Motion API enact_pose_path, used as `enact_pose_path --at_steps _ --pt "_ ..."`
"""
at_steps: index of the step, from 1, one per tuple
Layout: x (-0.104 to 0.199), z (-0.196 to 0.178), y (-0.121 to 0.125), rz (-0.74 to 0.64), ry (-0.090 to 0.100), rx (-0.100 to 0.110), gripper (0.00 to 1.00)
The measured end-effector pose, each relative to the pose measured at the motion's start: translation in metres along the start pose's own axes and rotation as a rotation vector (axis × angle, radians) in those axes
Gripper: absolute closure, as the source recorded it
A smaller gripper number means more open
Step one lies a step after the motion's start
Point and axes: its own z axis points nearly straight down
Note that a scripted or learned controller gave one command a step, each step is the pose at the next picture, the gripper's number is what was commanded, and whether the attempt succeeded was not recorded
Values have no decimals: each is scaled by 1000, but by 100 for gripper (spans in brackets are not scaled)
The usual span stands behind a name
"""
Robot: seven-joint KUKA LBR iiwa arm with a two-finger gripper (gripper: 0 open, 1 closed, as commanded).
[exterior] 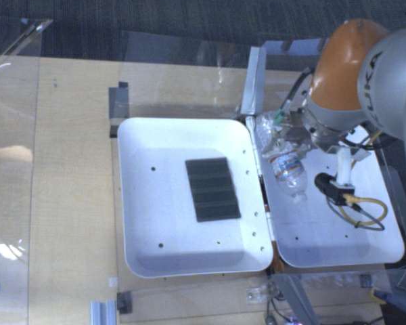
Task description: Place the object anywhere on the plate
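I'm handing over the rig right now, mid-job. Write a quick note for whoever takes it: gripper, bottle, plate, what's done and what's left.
Gripper: low over the left side of the right bin, close to the clear plastic bottle; whether it has a grip cannot be judged from this view.
Bottle: lying in the right bin near its left wall.
Dark ribbed plate: flat in the middle of the left bin.
Done: bottle not yet on the plate.
Left: secure the bottle, carry it to the left bin, set it on the plate.

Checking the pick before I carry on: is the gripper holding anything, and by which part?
Cannot tell. The gripper is down at the bottle, but the arm hides any hold.
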Motion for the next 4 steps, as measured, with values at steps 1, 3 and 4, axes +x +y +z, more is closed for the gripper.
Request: enact_pose_path --at_steps 1,3,4 --pt "48 5 -17 -110 0 2 100" --pt "117 20 -29 -514 1 1 100" --pt "156 38 -15 -484 1 0 100"
